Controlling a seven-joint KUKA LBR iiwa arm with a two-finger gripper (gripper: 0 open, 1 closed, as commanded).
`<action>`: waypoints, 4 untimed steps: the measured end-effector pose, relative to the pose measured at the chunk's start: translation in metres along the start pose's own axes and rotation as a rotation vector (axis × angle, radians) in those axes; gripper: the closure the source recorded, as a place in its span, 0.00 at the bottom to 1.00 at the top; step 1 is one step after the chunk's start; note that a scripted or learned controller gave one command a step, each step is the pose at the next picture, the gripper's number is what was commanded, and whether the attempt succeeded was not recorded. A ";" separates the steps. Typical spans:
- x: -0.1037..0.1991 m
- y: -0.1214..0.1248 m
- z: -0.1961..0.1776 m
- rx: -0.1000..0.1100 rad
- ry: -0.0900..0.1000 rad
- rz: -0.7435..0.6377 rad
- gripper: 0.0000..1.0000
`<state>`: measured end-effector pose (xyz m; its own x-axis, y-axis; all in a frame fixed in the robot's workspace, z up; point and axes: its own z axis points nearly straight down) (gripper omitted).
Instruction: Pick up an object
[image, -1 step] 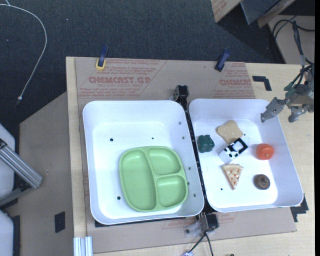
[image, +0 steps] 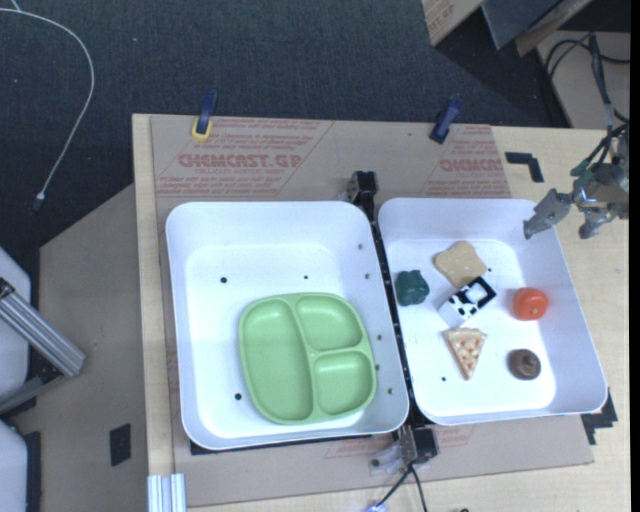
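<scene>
My gripper (image: 566, 220) hangs over the far right corner of the right bin (image: 500, 400), its two fingers spread open with nothing between them. Below and to its left lie a tan bread slice (image: 460, 262), a dark green toy (image: 411, 288), a black-and-white block (image: 470, 297), a red tomato-like ball (image: 530, 303), a pizza slice (image: 466, 350) and a brown doughnut (image: 524, 364). None of them touches the gripper.
The left bin (image: 200, 300) holds a green divided plate (image: 305, 355). Blue and yellow clamps (image: 204, 118) and a dark clamp (image: 445, 120) sit on the board's far edge. A black bracket (image: 362, 186) stands between the bins at the back.
</scene>
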<state>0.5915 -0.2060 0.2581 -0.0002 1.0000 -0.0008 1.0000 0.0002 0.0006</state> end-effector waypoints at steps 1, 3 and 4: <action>0.008 0.006 0.057 0.007 0.003 -0.001 0.00; 0.010 0.006 0.158 -0.011 0.007 -0.001 0.00; 0.007 0.011 0.140 -0.030 -0.004 -0.002 1.00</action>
<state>0.6021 -0.1987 0.1181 -0.0025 1.0000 -0.0047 0.9995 0.0026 0.0305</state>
